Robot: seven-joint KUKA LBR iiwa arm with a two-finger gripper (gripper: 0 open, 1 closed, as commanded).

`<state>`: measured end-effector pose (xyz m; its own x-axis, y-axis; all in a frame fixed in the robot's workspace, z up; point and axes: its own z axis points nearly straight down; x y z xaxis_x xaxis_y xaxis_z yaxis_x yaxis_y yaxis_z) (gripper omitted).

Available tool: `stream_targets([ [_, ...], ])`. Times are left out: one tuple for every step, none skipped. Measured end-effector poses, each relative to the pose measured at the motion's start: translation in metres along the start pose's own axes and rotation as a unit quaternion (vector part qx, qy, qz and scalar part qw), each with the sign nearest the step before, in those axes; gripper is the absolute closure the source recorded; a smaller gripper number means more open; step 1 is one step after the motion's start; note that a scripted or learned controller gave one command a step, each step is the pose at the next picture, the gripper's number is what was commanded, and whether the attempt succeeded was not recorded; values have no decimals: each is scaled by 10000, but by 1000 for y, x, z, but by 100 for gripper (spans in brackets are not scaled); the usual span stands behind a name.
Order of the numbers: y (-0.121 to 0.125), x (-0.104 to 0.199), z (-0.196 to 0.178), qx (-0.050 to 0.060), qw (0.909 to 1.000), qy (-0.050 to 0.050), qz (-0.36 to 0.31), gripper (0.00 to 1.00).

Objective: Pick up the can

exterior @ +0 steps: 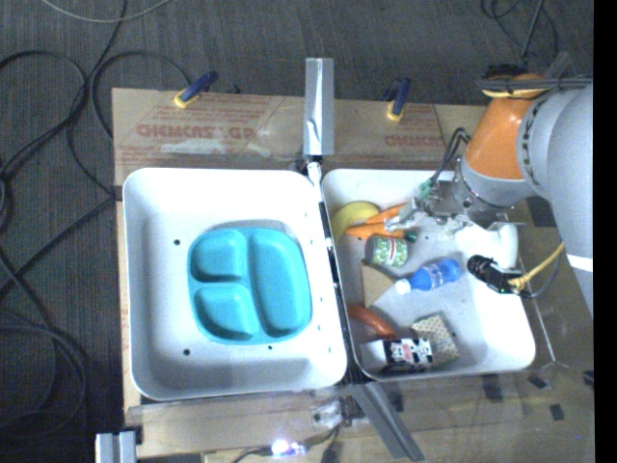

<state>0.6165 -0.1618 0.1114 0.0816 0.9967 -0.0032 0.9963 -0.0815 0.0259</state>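
Observation:
The can (388, 251) is small and green with a pale label, and it lies in the upper left part of the right bin (501, 350). My gripper (416, 215) hangs over the same bin, just above and to the right of the can, close to it but not around it. The grey arm with its orange band (496, 148) comes in from the upper right. Nothing shows in the gripper's grasp.
A yellow fruit (353, 214) and an orange carrot (374, 226) lie right behind the can. A blue bottle (430, 277) lies to its right, with a red item (371, 318), a dark box (410, 352) and a patterned pad (437, 330) nearer the front. The left bin (154, 287) holds a blue divided tray (251, 283).

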Motion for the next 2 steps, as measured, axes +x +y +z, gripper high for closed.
stream_targets([
  [-14, 60, 22, 77, 10000, 12, 5, 0],
  [-62, 51, 20, 68, 9973, 5, 732, 0],
])
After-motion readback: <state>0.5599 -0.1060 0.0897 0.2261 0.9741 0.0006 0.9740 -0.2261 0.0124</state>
